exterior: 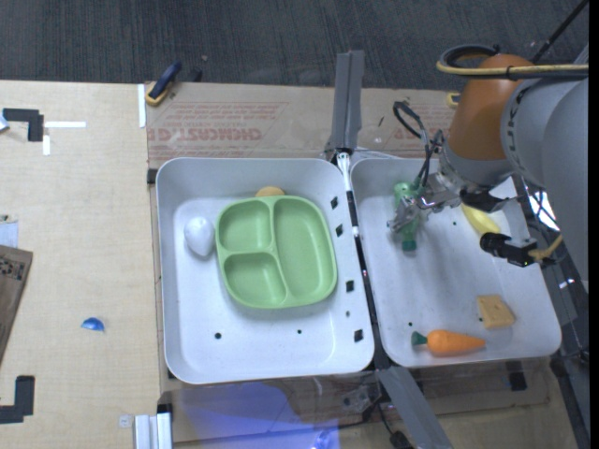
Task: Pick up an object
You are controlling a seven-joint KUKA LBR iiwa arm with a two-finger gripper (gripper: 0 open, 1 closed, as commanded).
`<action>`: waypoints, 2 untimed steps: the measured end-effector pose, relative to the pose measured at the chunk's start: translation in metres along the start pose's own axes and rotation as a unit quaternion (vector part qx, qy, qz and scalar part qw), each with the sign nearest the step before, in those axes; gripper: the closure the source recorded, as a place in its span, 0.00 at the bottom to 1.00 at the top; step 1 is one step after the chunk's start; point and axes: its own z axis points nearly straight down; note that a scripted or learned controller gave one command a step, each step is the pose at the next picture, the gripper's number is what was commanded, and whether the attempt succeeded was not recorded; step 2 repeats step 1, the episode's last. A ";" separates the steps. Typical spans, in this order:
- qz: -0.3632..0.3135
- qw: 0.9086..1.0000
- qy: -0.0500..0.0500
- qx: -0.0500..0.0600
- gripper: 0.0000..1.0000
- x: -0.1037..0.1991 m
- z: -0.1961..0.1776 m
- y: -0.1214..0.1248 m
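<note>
The gripper [408,223], grip unclear, hangs in the right bin [440,288] above a smooth carrot [449,342] and spongy cube [495,311]; a three-part green plate [277,251] fills the left.

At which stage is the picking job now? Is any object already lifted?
Done: the arm has reached into the right bin, and the gripper is down at a small green object near the bin's far left corner. In hand: whether that object is actually gripped cannot be told. Left: lifting it. The carrot, the tan block and the banana lie untouched.
</note>
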 end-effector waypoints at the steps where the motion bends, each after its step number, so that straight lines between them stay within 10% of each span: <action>1: 0.142 0.990 -0.003 -0.016 1.00 0.061 -0.100 -0.034; 2: 0.142 0.990 -0.003 -0.016 1.00 0.061 -0.100 -0.034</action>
